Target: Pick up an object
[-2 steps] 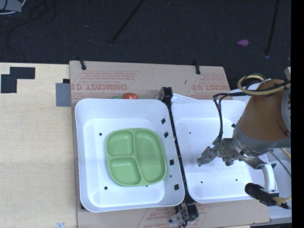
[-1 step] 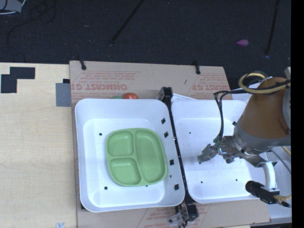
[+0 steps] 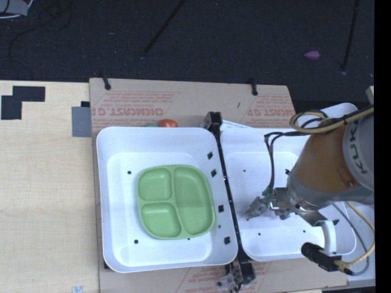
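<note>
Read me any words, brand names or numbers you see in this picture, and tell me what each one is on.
"KU", the visible part of white lettering, on the arm at the right edge.
Red printing on the cardboard sheet behind the bins, two patches, upside down from this view: too blurred to read.
Faint red printing on the cardboard's front edge: too blurred to read.

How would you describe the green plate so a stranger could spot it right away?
Look at the left white bin of the two side by side. Lying flat in its middle is the green plate, pale green, rounded-square and split into compartments, unlike the small orange thing behind the bin.
</note>
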`<state>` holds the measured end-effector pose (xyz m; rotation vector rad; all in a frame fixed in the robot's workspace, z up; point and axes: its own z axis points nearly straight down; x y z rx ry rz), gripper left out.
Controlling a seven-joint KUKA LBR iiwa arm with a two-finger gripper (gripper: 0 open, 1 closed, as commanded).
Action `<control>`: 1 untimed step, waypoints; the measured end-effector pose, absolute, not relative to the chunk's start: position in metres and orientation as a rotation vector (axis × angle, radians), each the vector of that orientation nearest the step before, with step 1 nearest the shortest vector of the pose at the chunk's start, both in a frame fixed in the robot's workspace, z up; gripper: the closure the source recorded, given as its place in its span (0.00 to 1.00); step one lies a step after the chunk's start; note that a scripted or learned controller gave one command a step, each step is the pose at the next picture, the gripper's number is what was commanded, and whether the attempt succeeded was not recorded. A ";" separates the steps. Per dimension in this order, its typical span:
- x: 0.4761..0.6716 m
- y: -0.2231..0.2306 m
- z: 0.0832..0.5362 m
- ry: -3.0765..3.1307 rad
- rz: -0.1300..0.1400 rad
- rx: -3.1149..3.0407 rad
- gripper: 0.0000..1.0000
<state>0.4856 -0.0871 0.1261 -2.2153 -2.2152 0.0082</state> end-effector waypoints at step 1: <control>0.485 -0.086 0.086 -2.219 0.003 -2.219 0.00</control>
